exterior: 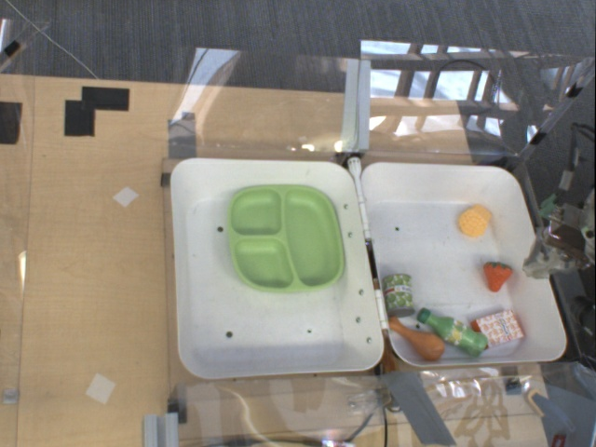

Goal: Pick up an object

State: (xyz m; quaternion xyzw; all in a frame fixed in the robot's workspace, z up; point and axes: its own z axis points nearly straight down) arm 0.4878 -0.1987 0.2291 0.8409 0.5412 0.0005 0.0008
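Observation:
The right bin (438, 194) holds several small objects. A yellow round waffle-like piece (474, 221) lies near its far right. Below that sits a red strawberry (497, 276). Along the near edge are a green can (398, 291), a brown drumstick (417, 339), a green bottle (453, 332) on its side and a small red-and-white box (500, 328). My gripper (557, 242) hangs at the bin's right rim, just right of the strawberry and apart from it, with nothing seen in it.
The left bin (205, 324) carries a green divided plate (284, 237) at its middle. A ridge (368, 250) separates the two bins. Clear plastic walls (438, 91) stand behind the bins, and the wooden bench (84, 250) spreads to the left.

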